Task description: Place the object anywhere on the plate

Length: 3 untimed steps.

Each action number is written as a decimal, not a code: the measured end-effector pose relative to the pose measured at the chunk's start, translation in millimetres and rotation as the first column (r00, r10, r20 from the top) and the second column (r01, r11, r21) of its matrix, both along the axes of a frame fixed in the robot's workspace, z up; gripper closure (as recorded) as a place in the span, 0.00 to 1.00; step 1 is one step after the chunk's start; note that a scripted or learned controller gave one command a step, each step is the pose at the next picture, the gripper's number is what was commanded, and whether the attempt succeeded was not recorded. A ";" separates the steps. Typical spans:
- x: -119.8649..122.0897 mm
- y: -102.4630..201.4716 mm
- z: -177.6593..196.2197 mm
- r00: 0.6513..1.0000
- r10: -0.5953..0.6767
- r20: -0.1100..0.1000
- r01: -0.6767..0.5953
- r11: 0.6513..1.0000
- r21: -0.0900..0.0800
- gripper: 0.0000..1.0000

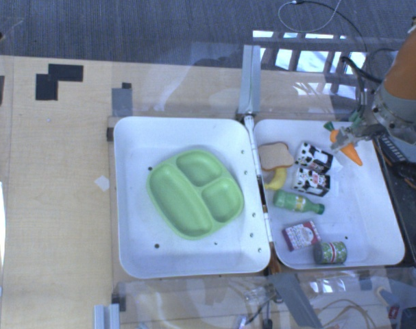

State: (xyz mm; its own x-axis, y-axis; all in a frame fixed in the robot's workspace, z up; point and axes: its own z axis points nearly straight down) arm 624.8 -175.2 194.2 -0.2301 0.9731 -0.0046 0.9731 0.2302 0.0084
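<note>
Camera view, read from the left: the desk (50,184) is pale wood with a few black squares on it, and it carries two shallow white bins side by side. The left bin (136,252) holds a green plate (195,193) with three compartments, lying near the middle of the bin, with nothing on it.

Across the divider, the right bin (379,238) holds the loose things. A slice of bread (275,155) lies at its upper left, with a banana (277,179) just below it. A black-and-white spotted carton (311,168) sits to the right of those. Below it lies a green bottle (298,202) on its side. Nearer the front edge are a small red packet (301,236) and, to its right, a green can (329,252) lying on its side.

At the bin's upper right, the tool (346,141) reaches in from the right on the grey and orange arm (406,81). An orange carrot (351,152) sits right at its tip, low over the bin's upper right corner; whether the tool is closed on it or open, I cannot tell.
</note>
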 end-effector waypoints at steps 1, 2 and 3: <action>37.6 78.0 27.7 0.999 -0.051 -0.001 0.051 0.999 0.002 1.00; -21.2 137.6 2.6 0.986 0.168 -0.005 -0.167 0.986 0.002 1.00; -26.6 173.6 -7.8 0.907 0.421 -0.002 -0.421 0.907 0.000 1.00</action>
State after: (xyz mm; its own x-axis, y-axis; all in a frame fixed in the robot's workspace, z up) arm 598.2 -1.5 186.4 -0.6182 0.7860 -0.0037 0.7860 0.6182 0.0063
